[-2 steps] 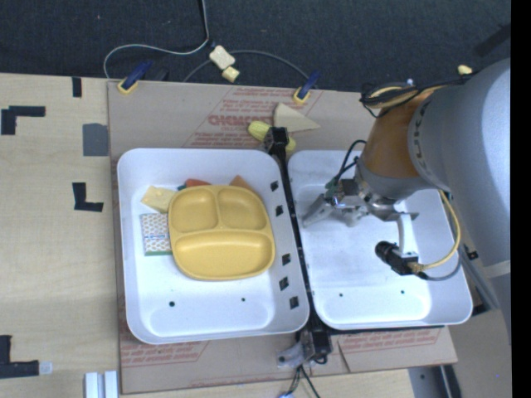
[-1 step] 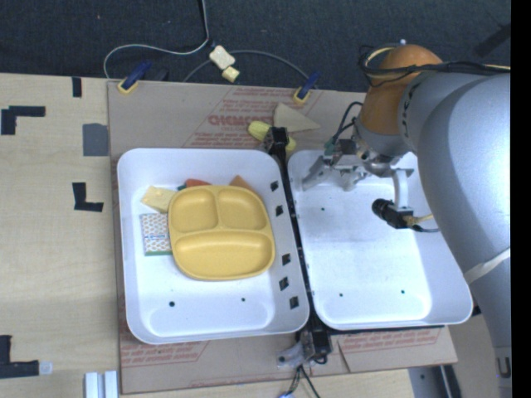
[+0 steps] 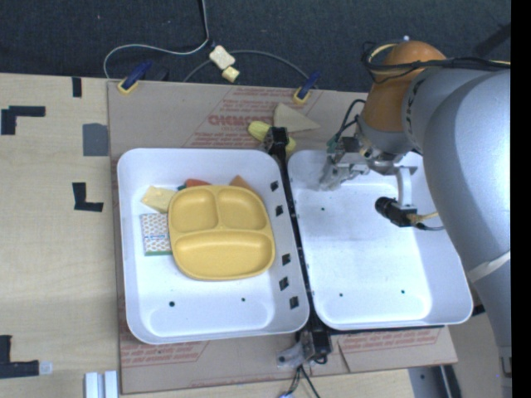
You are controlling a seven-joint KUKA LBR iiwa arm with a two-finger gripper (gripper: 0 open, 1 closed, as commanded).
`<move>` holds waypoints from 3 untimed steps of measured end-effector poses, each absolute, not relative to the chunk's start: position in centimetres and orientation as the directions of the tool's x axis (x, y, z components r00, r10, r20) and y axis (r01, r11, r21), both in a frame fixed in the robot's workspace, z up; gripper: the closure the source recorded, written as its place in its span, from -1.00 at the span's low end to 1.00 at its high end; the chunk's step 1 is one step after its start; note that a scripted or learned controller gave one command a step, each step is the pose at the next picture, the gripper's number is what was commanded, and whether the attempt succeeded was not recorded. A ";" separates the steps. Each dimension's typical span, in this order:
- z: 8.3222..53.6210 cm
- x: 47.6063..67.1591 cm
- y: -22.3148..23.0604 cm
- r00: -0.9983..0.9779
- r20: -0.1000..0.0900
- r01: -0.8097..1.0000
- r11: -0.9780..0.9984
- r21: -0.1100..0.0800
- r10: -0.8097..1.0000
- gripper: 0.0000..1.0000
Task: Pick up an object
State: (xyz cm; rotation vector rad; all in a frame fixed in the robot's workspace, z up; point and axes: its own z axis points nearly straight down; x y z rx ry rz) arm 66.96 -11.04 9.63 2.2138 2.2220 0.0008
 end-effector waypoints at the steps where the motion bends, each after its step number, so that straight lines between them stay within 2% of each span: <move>1: 21.7 66.0 -14.3 0.001 -0.003 1.000 -0.001 0.009 1.000 1.00; 2: 18.2 66.8 -5.9 -0.008 0.002 1.000 0.008 -0.003 1.000 1.00; 3: 18.4 64.5 2.8 -0.009 0.003 1.000 0.009 -0.002 1.000 1.00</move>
